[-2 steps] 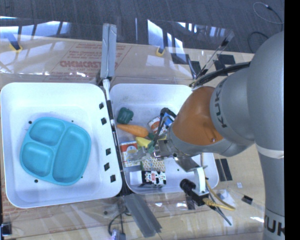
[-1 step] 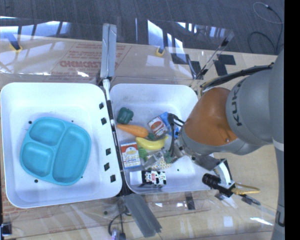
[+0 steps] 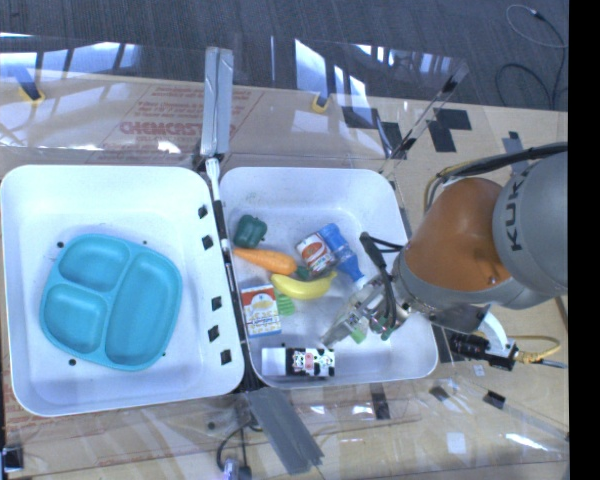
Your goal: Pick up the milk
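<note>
Item: milk (image 3: 302,361). You have one small carton, white with black cow-style patches and a darker end toward your view's right. Pose: lying on its side, long axis running left to right. Location: right-hand bin (image 3: 405,366), hard against the near wall, in the near-left part of the floor. It sits apart from the other contents, just below the red-and-white box (image 3: 261,311). Printed label detail looks too blurred to read.

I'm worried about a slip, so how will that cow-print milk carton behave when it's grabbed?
The milk carton lies on its side against the bin's near wall, so it probably won't roll. It looks small and boxy, likely light. Its glossy faces may slip in the pincer.
</note>
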Controlling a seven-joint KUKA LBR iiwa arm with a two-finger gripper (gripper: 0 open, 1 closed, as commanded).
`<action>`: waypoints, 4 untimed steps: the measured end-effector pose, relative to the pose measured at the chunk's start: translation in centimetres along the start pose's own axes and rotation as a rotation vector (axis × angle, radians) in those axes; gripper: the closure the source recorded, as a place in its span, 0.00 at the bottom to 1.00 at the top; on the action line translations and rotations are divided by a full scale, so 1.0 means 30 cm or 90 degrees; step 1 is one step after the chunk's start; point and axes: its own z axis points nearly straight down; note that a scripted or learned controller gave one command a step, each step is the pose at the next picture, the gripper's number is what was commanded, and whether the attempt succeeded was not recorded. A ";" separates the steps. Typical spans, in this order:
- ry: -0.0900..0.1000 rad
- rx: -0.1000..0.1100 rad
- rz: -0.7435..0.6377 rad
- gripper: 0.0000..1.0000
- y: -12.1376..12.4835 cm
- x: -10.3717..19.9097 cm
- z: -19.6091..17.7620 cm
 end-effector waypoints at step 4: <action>-0.016 -0.006 -0.501 1.00 0.213 0.202 -0.060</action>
